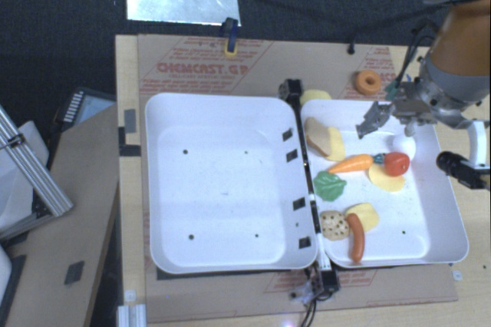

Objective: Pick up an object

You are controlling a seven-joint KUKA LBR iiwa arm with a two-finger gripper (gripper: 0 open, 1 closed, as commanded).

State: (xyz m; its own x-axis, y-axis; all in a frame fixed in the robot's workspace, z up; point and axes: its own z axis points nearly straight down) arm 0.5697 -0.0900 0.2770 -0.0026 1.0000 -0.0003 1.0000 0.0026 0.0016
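Arm poised over the right bin, toy food below

On the worktop [192, 57], the right bin [441, 222] holds the food; the arm [460, 49] reaches in above its far side. Whether the jaws [374, 120] are open or closed I cannot tell; nothing shows between them. The carrot [351, 163], long axis running left-right, lies just below-left of the jaws, near the tomato [396, 163].

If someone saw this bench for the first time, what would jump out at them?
The colourful plastic toy food crowded into the right white bin, above all the orange toy carrot beside the red toy tomato. The grey end effector hangs just above them, and an orange toy doughnut lies outside on the board.
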